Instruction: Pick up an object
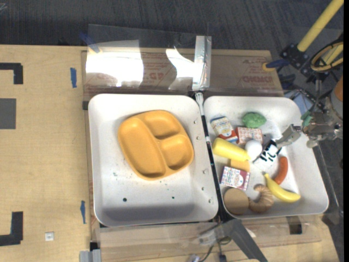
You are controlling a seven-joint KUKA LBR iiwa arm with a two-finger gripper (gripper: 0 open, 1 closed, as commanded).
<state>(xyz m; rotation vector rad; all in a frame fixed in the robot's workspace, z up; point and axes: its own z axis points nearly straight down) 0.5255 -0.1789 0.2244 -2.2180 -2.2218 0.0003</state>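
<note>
The right bin [313, 162] holds several toy foods. At its back lie a green lump [253, 119], a small white carton [222, 125] and a red box [246, 135]. A yellow block [231, 151] lies mid-bin beside a white egg [253, 148]. Toward the front are a red sausage [281, 170], a banana [281, 190], a pink box [234, 177] and two brown pieces [248, 200]. My gripper [268, 153] reaches in from the right and sits low over the bin, just right of the egg and above the sausage. Nothing shows in its grasp.
The left bin [103, 162] carries an orange divided plate [156, 143]. A clear plastic sheet and a taped post [202, 64] stand behind the bins. Cables and a yellow pole [322, 21] crowd the far right. Plywood bench lies to the left.
</note>
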